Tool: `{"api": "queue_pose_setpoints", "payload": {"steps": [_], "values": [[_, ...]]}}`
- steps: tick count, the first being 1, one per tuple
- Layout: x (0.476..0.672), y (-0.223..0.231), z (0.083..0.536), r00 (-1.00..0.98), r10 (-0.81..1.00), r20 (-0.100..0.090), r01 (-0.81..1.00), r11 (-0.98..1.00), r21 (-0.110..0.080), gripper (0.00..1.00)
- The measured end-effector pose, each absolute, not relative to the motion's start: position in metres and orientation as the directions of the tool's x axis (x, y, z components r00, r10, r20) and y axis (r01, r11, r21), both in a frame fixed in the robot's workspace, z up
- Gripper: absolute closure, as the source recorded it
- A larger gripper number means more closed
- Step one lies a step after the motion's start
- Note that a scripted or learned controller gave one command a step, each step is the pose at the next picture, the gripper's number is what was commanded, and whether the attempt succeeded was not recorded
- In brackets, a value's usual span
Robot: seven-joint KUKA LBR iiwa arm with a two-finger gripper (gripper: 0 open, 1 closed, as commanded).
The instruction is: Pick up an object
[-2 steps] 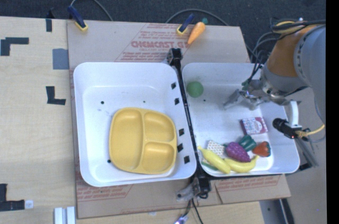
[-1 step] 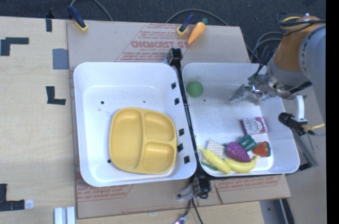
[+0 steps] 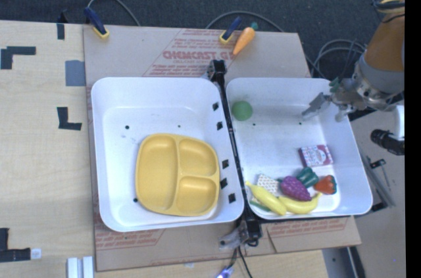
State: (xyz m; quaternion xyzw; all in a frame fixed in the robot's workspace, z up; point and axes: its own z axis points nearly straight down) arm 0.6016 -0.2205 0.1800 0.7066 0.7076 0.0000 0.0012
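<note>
One clean target: green ball [image 3: 242, 110], alone at right bin's [image 3: 348, 152] upper left | toy-food pile near the front rim is too crowded | my gripper [image 3: 327, 106] hangs over the bin's right rim, fingers apart, holding nothing | centre over ball, descend straight, close slowly since it rolls.

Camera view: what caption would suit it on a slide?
Gripper open above the right bin of toy food; yellow plate in the left.
</note>
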Motion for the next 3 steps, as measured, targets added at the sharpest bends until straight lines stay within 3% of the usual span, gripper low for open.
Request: {"api": "queue_pose_setpoints", "payload": {"steps": [1, 2, 3], "values": [[0.592, -0.211, 0.109, -0.001, 1.0, 0.001, 1.0, 0.001, -0.003, 0.0], [0.564, -0.214, 0.103, 0.0, 1.0, -0.001, 1.0, 0.0, -0.002, 0.0], [0.522, -0.197, 0.131, 0.0, 1.0, 0.0, 1.0, 0.0, -0.001, 0.0]]}}
